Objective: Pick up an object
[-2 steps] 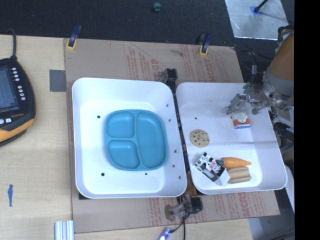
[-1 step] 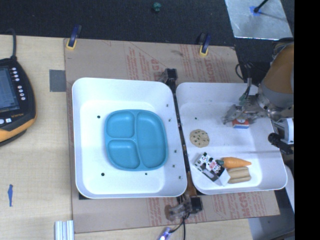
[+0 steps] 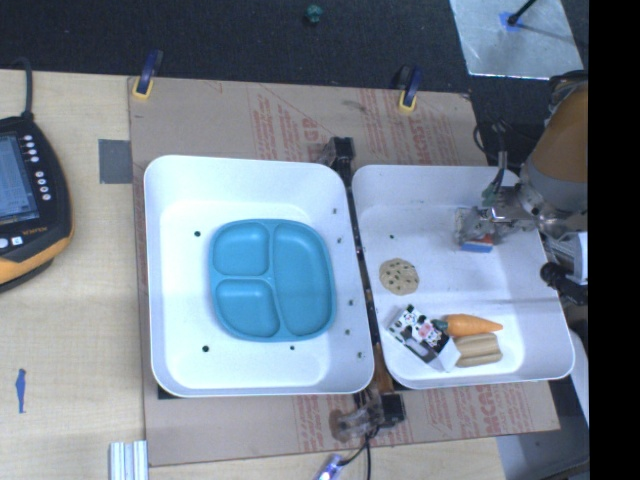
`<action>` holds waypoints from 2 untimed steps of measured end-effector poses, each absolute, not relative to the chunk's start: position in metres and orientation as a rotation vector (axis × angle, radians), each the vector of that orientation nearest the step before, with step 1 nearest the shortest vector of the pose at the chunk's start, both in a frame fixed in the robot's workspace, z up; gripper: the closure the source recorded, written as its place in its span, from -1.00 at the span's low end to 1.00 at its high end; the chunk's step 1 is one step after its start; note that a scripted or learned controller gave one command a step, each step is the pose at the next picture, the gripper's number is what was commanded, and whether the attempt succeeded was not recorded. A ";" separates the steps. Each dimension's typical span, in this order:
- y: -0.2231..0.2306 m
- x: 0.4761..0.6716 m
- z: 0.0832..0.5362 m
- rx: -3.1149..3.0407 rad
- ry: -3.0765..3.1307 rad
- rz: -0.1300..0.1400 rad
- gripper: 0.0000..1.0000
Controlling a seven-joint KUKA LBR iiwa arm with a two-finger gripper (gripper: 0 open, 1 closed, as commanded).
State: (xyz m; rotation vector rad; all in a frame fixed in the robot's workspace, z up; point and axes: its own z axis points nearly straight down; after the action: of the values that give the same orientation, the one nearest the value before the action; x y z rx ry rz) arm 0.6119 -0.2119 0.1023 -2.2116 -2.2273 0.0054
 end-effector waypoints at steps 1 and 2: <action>-0.185 0.655 0.118 -2.213 -2.220 0.007 1.00; -0.136 0.656 0.145 -2.214 -2.223 0.002 1.00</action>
State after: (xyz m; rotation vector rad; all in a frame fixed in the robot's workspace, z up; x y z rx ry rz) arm 0.6565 -0.1363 0.1451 -2.2140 -2.2235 0.0019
